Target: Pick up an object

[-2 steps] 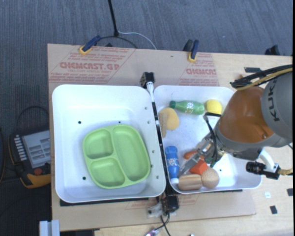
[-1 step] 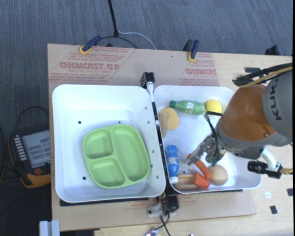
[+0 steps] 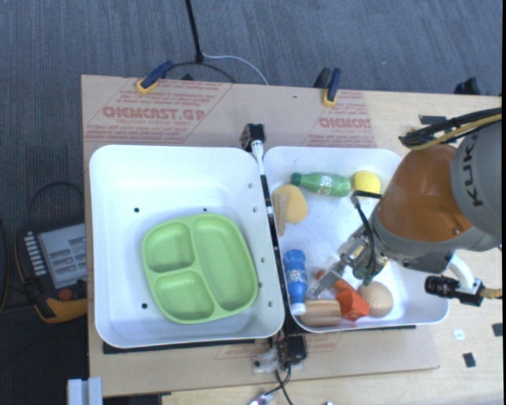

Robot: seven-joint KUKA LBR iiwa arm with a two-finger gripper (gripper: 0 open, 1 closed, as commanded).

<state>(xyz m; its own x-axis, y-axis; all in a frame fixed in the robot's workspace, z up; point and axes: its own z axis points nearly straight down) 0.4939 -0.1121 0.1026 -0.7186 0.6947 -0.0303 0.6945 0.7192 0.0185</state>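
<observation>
My gripper hangs low in the right bin, below the orange band of the arm. Its tip is just above a red object and beside a blue bottle. A tan bread-like roll lies along the bin's front wall, with a pale egg-shaped object to its right. Further back lie a green bottle, a yellow lemon and a yellowish fruit-like piece. I see nothing lifted off the bin floor.
The left bin holds a green divided plate. A black and white divider bar runs between the bins. The arm's body covers the right bin's right side. Clamps sit at the board's back edge.
</observation>
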